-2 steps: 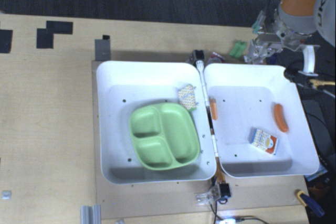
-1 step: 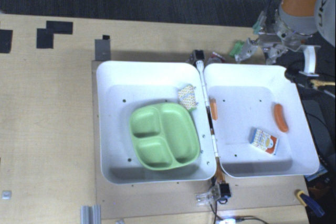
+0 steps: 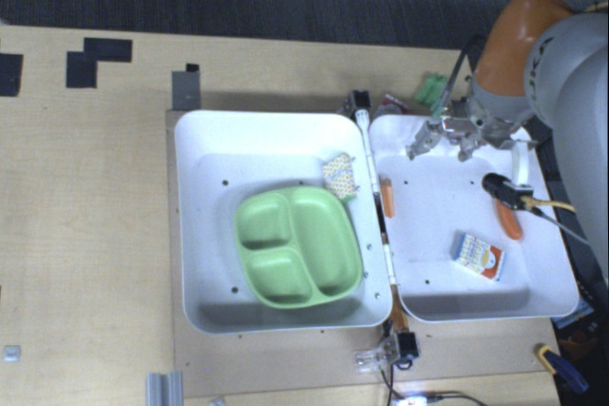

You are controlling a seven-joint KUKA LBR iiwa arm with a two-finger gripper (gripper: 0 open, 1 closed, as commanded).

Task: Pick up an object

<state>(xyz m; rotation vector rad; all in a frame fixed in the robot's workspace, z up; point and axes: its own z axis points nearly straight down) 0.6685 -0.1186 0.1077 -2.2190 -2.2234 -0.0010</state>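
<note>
In the left bin you have a green divided plate and a small patterned packet tight against the right wall, awkward to reach. Across the divider, an orange stick hugs the right bin's left wall. Your gripper hangs at the back, fingers spread, holding nothing. I'd go for the small box: it lies flat with open floor around it. An orange-handled tool lies nearer the right wall.

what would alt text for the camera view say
The gripper, fingers spread open, hangs over the far end of the right bin, which holds a small box. The left bin holds a green divided plate.
</note>
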